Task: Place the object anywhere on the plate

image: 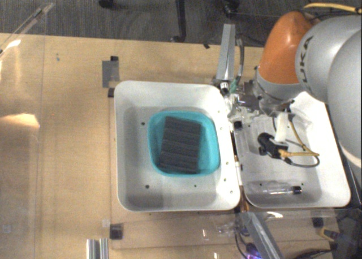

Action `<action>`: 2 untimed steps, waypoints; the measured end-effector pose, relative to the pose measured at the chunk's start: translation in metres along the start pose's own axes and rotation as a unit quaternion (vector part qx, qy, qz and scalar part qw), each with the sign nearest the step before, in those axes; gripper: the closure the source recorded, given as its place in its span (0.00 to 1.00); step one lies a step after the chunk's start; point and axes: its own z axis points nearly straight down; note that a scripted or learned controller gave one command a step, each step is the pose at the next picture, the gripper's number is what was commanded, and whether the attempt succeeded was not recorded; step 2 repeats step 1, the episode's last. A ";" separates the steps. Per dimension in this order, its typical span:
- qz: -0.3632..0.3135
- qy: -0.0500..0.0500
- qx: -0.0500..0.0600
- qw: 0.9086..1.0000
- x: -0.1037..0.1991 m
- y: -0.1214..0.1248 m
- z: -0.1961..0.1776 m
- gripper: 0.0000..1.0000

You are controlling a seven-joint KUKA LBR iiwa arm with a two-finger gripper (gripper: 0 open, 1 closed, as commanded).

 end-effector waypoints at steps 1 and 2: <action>0.000 0.000 0.000 1.000 0.000 0.000 0.000 0.00; 0.000 0.000 0.000 1.000 0.000 0.000 0.000 0.00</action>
